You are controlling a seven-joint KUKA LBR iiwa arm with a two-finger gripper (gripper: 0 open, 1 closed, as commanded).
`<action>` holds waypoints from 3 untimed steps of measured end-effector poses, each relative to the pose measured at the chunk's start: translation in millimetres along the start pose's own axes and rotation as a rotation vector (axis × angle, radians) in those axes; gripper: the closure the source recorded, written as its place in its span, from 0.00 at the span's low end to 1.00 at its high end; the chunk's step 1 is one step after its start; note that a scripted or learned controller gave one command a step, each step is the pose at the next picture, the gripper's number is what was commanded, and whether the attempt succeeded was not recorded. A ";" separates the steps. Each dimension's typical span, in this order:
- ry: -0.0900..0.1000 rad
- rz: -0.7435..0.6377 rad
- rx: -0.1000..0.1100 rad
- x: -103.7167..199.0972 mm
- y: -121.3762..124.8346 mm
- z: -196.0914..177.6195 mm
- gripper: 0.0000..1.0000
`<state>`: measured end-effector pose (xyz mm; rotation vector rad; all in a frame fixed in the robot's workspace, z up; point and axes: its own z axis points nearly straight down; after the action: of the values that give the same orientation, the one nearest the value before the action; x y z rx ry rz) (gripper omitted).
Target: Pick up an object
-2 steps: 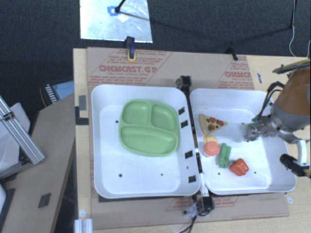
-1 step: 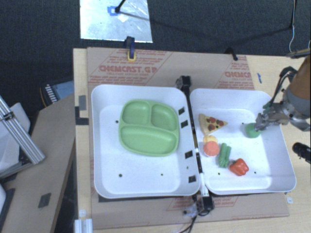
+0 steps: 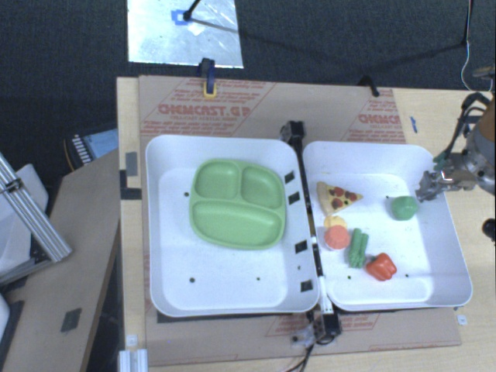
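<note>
The right bin holds several toy foods: a pizza slice, a round orange-red piece with a yellow piece just behind it, a green pod, a red pepper and a green ball. My gripper hangs at the right bin's right rim, just right of the green ball and slightly behind it. Nothing shows between its fingers.
The left bin bears a green divided plate. A black hinge strip runs between the two bins. Cables trail down beside the arm at the right edge. A shiny sheet lies beyond the bench.
</note>
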<state>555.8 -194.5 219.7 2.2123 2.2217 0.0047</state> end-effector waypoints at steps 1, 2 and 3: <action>-0.001 0.000 -0.001 -0.6 2.2 -54.5 1.00; 0.003 -0.006 0.003 51.8 14.1 -58.0 1.00; 0.003 -0.005 0.004 105.5 23.1 -59.3 1.00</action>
<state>578.1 -88.7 278.8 2.2099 2.2310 0.0038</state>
